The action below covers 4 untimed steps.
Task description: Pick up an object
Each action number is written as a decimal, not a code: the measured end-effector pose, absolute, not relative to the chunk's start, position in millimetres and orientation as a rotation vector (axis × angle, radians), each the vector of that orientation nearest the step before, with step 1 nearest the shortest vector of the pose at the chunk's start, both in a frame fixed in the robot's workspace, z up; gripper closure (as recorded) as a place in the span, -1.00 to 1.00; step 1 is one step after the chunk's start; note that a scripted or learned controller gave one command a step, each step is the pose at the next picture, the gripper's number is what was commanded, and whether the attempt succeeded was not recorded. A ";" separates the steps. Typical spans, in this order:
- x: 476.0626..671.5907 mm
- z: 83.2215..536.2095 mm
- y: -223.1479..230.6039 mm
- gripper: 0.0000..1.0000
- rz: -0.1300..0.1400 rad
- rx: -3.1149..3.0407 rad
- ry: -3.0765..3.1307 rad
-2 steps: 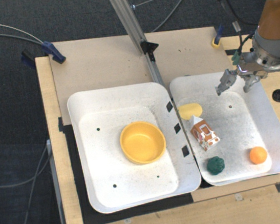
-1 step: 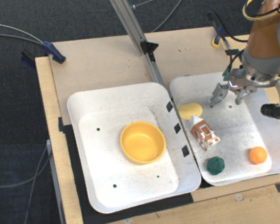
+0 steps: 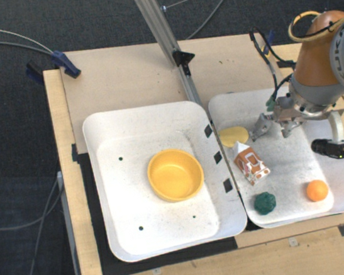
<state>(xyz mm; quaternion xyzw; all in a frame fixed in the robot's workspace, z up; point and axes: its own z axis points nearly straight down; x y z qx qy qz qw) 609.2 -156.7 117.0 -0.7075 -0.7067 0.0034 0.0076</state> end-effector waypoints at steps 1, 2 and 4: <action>611.9 133.3 -156.6 1.00 0.000 -2.217 -2.215; 605.2 187.0 -152.9 1.00 -0.011 -2.227 -2.228; 616.2 275.6 -155.4 1.00 -0.008 -2.224 -2.228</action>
